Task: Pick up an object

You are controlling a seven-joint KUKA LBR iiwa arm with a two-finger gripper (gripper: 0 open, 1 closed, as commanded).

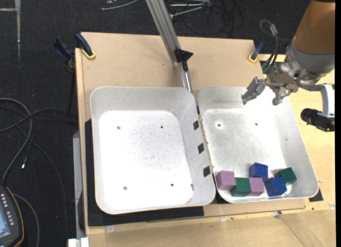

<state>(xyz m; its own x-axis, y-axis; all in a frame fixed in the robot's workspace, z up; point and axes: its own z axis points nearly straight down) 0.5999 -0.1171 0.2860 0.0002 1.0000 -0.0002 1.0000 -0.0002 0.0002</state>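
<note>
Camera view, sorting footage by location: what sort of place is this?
Probably a robotics lab. A grey robot arm with an orange band reaches over two shallow white plastic bins on a clamped wooden bench, with loose black cables on the floor.

Bright, even light from above, soft and without hard shadows. Slight glare on the white bins (143,94). Dark, dim floor (32,134) around the bench (133,59). Moderately sharp, a little grainy; slightly soft at the arm (314,32).
</note>
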